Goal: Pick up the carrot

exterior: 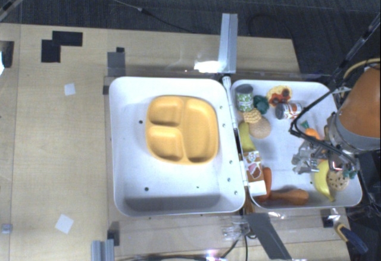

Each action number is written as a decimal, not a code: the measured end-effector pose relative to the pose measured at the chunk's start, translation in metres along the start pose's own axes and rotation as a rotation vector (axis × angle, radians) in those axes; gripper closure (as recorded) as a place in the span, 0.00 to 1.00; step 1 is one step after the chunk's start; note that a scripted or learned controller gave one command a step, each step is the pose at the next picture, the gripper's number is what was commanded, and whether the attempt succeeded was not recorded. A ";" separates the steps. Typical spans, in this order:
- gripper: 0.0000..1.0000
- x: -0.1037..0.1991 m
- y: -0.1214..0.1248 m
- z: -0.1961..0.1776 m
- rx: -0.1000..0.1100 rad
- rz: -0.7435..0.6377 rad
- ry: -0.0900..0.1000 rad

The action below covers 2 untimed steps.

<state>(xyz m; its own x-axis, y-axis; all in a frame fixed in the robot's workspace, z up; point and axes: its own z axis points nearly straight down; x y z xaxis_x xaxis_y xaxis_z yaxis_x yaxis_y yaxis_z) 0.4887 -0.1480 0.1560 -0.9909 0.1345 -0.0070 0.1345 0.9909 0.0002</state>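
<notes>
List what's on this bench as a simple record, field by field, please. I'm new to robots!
left bin: holds a yellow divided plate
right bin: crowded with toy food and small items
carrot: orange, standing along the right bin's left wall, near the front corner
other items: a small can, a cookie, a banana
arm: grey with an orange band, reaching in from the right
gripper: low over the right bin's right side, apart from the carrot
carrot picked up: not yet
</notes>
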 end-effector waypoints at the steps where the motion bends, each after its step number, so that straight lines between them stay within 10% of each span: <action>1: 1.00 -0.046 0.023 -0.080 0.000 0.052 -0.009; 2: 1.00 0.000 -0.008 0.019 -0.001 -0.302 0.002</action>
<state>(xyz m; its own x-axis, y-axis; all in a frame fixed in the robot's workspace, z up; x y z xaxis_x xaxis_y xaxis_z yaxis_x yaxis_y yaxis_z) 0.4881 -0.1564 0.1369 -0.9860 -0.1665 -0.0048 -0.1665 0.9860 -0.0009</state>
